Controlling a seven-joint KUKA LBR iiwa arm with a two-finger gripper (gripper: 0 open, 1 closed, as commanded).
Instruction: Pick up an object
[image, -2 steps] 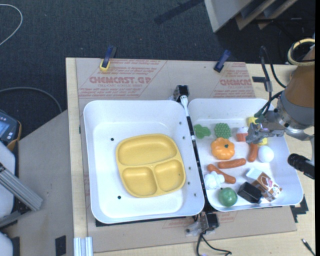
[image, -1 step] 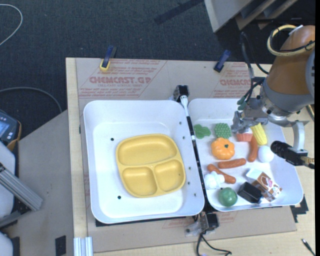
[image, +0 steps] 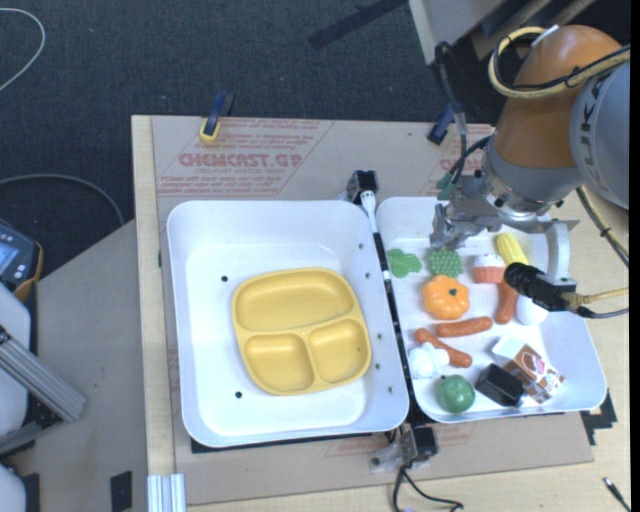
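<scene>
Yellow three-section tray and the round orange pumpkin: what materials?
Yellow three-section tray: likely moulded plastic; smooth, uniform colour, soft sheen, rounded dividers. Round orange pumpkin: probably toy plastic or rubber; saturated colour, ribbed, dark stem; which one is unclear.

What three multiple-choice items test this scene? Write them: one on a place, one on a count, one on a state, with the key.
1. Where does the yellow divided tray lie?
A. in the left bin
B. in the right bin
C. on the bare bench

2. How many compartments does the tray have?
A. two
B. three
C. five

3. How does the gripper stand?
A. over the left bin
B. lifted away from the bench
C. low over the right bin, above the toy broccoli

Key: 1 A, the tray sits inside the left bin's walls. 2 B, one long section and two smaller ones show. 3 C, it hangs just above the broccoli, near the toy pumpkin.
</scene>
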